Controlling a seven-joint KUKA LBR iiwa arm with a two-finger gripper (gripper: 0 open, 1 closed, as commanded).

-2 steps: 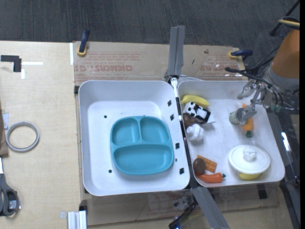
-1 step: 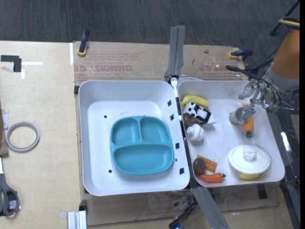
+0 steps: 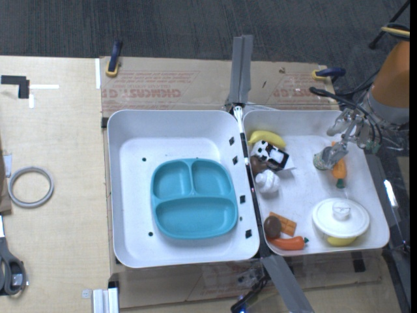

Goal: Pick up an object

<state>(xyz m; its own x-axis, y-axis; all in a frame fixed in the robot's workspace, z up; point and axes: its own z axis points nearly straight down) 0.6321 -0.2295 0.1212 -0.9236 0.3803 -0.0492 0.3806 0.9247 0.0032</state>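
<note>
Near the right bin's [image 3: 313, 117] far right corner, a small orange carrot [image 3: 339, 169] lies just below the claw [image 3: 326, 158], which reaches down beside it; whether the claw is spread or pinching cannot be told. Toward the bin's near edge sits a white lidded bowl [image 3: 340, 218]. Along its left wall lie a banana [image 3: 267, 137] and other toys. The left bin [image 3: 130, 135] holds a blue divided plate [image 3: 193, 198].

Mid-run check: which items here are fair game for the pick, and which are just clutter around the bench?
Pick candidates, right bin: banana, carrot beside the gripper, white lidded pot, chilli, black-and-white toy. Left bin: blue divided plate.

Lying about: tape ring, scissors, clamps.
</note>
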